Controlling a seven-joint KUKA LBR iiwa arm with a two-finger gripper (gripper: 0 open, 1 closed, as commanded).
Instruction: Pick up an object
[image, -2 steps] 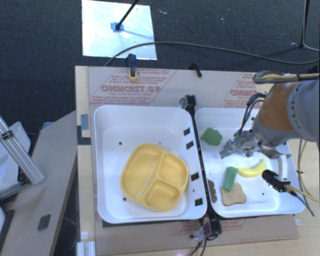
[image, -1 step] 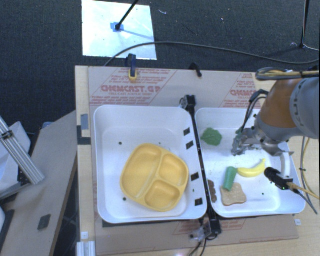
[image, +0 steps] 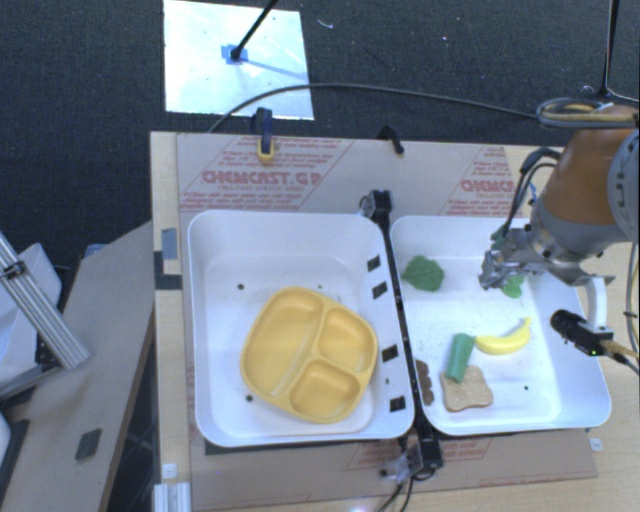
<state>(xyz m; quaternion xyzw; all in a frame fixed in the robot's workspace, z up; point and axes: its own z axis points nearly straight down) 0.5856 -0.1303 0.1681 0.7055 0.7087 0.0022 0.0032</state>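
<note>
Two white bins sit side by side on the bench. The left bin (image: 215, 330) holds a big yellow plate (image: 308, 352) with three parts in it. The right bin (image: 575, 400) holds the small toy foods.

The robot arm (image: 590, 190) (grey, with an orange band) reaches in from the right, over the far side of the right bin. Its gripper (image: 497, 268) hangs low there, just beside a small green piece (image: 513, 288) that peeks out under it. I cannot tell if the gripper has that piece or not.

A leafy green thing (image: 424, 273) lies near the far left corner of the right bin, apart from the gripper. A yellow banana (image: 504, 340) lies in the middle. A slice of toast (image: 467, 388) lies near the front. A green stick (image: 459, 356) rests with its end on the toast, just beside the banana.
</note>
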